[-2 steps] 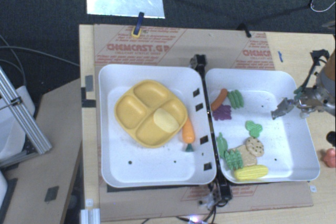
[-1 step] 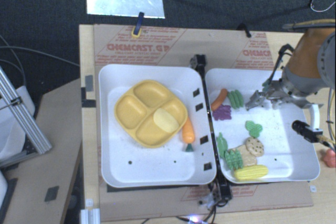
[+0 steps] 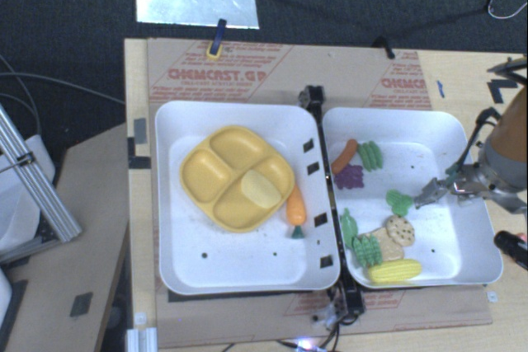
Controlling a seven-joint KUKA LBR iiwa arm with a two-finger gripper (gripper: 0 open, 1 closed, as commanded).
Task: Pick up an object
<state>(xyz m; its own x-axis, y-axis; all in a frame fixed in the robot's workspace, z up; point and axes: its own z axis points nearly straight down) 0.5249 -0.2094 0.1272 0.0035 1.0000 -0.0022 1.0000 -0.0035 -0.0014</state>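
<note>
Bench (image 3: 272,66): two shallow white bins are carried side by side on a brown board printed with red lettering.
Left bin (image 3: 177,260): a yellow divided plate (image 3: 237,177) is set toward the far left part; a pale yellow piece (image 3: 261,189) is seen lying in the plate's near-right compartment.
Carrot (image 3: 295,208): an orange toy carrot is laid just beside the plate's right rim, near the left bin's right wall, with its green stem end pointed toward the near edge.
Right bin (image 3: 450,255): the toy foods are gathered along its left half.
Far left corner of right bin: an orange sausage-shaped piece (image 3: 344,155), a green ridged piece (image 3: 370,155) and a purple grape cluster (image 3: 351,176) are grouped closely.
Centre of right bin: a small green broccoli piece (image 3: 398,200) is placed just beside the gripper tip.
Near left corner of right bin: a speckled cookie (image 3: 399,231), further green vegetable pieces (image 3: 356,239) and a yellow corn cob (image 3: 394,270) are clustered, the cob being nearest the near wall.
Arm (image 3: 505,157): the right bin is entered from its right edge.
Gripper (image 3: 431,194): it is lowered over the right half of the right bin; whether the claw is spread or pressed together cannot be told, and nothing is seen held in it.
</note>
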